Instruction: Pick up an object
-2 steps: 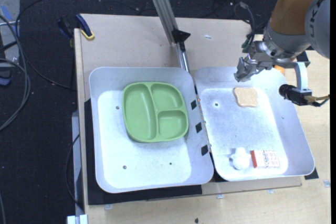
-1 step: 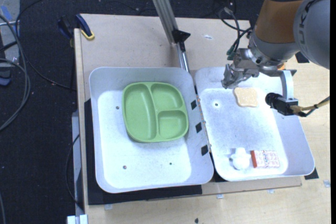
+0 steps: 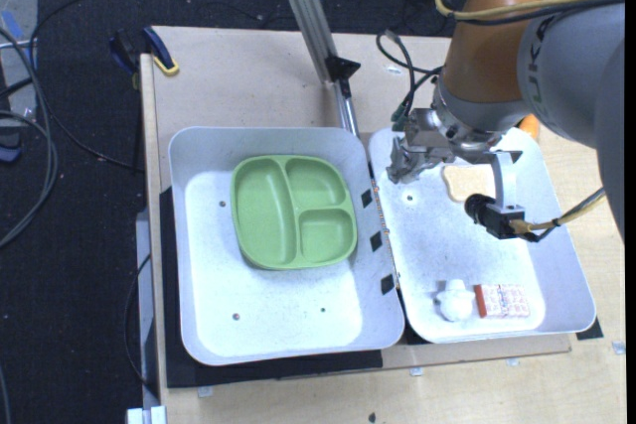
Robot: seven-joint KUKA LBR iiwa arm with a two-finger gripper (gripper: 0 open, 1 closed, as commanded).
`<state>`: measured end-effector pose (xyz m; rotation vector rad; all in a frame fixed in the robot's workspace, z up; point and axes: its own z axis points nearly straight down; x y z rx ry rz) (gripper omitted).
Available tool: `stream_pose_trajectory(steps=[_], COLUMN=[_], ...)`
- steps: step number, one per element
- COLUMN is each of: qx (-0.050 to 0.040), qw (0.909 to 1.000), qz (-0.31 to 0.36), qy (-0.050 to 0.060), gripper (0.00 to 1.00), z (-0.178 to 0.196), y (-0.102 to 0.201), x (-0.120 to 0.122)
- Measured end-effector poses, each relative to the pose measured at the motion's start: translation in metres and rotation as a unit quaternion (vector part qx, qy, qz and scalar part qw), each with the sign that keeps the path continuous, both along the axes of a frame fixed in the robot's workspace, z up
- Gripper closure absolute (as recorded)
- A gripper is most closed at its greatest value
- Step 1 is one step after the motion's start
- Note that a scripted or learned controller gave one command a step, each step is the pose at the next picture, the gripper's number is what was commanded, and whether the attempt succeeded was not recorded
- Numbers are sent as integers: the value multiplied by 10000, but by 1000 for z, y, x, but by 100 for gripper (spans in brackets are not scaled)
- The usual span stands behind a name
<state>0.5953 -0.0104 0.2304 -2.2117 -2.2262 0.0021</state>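
Over the right bin's (image 3: 556,243) far-left corner hangs the gripper (image 3: 405,162), its grip impossible to tell. The arm (image 3: 517,25) partly hides a pale yellow object (image 3: 467,182). At the near edge lie a white lump (image 3: 455,301) and a red-printed packet (image 3: 502,301). A green divided plate (image 3: 294,212) sits in the left bin (image 3: 199,243).

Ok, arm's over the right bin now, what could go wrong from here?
The end effector sits at the right bin's upper left corner, near the wall shared with the left bin, so a descent may clip that rim. Nothing lies under it: the white object and the red-and-white packet lie by the near edge, so closing here likely grabs nothing. The tan object is partly hidden by the arm.
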Motion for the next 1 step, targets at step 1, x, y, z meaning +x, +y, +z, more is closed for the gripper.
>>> stream_pose_trajectory(steps=[1], qx=[-4], qw=[10000], qz=[-3], qy=[4], gripper=[100], z=[-10], y=[48], x=[-25])
